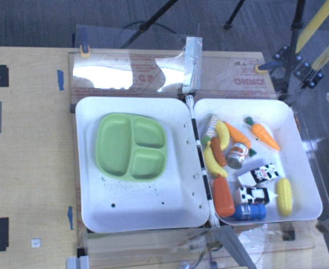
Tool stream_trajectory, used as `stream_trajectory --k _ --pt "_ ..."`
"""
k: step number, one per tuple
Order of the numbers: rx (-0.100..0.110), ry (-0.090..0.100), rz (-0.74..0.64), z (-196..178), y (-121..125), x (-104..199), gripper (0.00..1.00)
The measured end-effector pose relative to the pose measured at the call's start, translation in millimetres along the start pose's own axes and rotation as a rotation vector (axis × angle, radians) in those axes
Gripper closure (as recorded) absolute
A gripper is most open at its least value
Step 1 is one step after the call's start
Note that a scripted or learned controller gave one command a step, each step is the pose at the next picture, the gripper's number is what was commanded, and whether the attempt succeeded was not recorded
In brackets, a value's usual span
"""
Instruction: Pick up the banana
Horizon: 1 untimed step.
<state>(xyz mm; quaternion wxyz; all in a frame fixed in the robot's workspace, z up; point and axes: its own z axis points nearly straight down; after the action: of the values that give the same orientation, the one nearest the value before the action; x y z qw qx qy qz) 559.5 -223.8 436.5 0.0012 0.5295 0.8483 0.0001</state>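
We cannot tell how the gripper is set, so we plan from the target itself. Taking the small can (238, 154) as our landmark, the banana (213, 161) lies just left of it, a curved yellow piece running along the left wall of the right bin (304, 150). A brown sausage-like piece (218, 149) sits between banana and can, touching both as far as we can see. A second yellow curved piece (223, 134), up and left of the can, may be another banana. Below and left of the can lies a red bottle-shaped toy (223, 198), near the banana's lower tip.

We judge the banana to be a light, stiff plastic toy with a smooth, probably slippery skin. We would grasp it across its narrow width at mid-length, where the curve is fattest, with one finger coming down on the wall side, where room looks tight.
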Motion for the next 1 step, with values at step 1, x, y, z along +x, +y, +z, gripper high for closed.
stream_trajectory --k 1 --pt "0.001 0.001 0.115 123.4 -18.7 83.4 0.0"
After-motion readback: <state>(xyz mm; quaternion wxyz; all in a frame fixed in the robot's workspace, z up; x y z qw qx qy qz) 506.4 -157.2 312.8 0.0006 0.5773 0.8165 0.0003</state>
